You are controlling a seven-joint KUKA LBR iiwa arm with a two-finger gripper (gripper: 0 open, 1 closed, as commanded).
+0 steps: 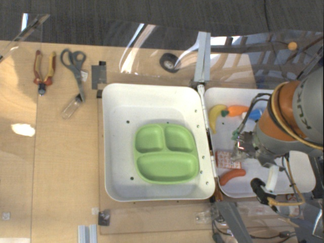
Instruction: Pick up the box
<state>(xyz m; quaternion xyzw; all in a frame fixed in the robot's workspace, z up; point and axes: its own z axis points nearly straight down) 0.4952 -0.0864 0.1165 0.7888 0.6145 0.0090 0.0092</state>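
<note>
Grey arm [298, 115] over right bin [304, 173], tool [242, 147] above patterned box [225, 159], opening unclear, print unreadable

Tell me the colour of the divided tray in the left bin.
Light green tray, seen in the camera view.

Left bin [114, 135] holds a green three-compartment tray [166, 153], roughly centered. Right bin [304, 173] has a banana [216, 114] and a carrot [236, 110] at its 11 o'clock corner, a red-patterned box [225, 159] at 9 o'clock by the left wall, and a red sausage-like item [232, 176] just at the box's 6 o'clock. Arm [291, 118] covers the bin's middle, with the gripper [242, 145] just at the box's 1 o'clock; pliers [43, 71] and scissors [76, 67] lie on the bench [50, 176] at 10 o'clock.
</note>
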